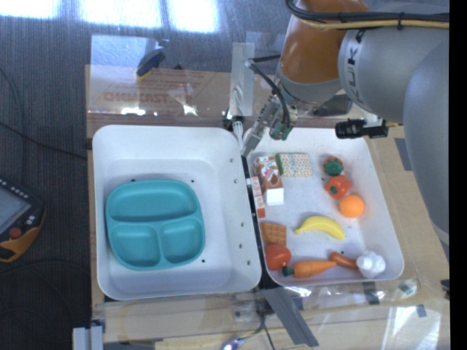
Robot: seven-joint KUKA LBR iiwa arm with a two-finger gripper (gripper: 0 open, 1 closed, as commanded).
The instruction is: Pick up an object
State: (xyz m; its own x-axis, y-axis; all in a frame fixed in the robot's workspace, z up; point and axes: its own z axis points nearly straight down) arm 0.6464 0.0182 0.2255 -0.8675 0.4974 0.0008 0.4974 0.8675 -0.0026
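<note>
The end effector (264,128), its spread unclear, hangs just above the carton (269,172) in the right bin (384,195).

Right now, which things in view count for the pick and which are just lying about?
For the pick:
gripper
banana
orange
carrot
tomato
right bin

Lying about:
teal tray
left bin
handheld controller

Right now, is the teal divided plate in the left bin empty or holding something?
Empty. The teal divided plate lies flat in the left bin, and all three compartments show bare teal.
</note>
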